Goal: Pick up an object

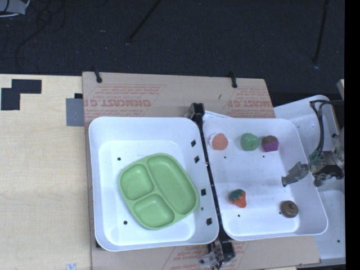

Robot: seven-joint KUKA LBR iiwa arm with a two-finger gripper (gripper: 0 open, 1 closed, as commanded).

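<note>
The right bin (264,229) holds several small objects. Along its far side lie an orange-pink round piece (219,142), a green one (250,142) and a purple one (270,143). A red-orange piece with a green tip (238,197) lies near the bin's middle front. A brown ring-shaped piece (289,208) sits at the front right. My gripper (296,174) reaches in over the bin's right rim, above and apart from the brown ring, with nothing visibly held.
The left bin (107,145) holds a green divided plate (158,191). A black divider (205,179) runs between the two bins. Both bins rest on a cardboard sheet (169,97), with a light wooden bench surface (39,179) to the left.
</note>
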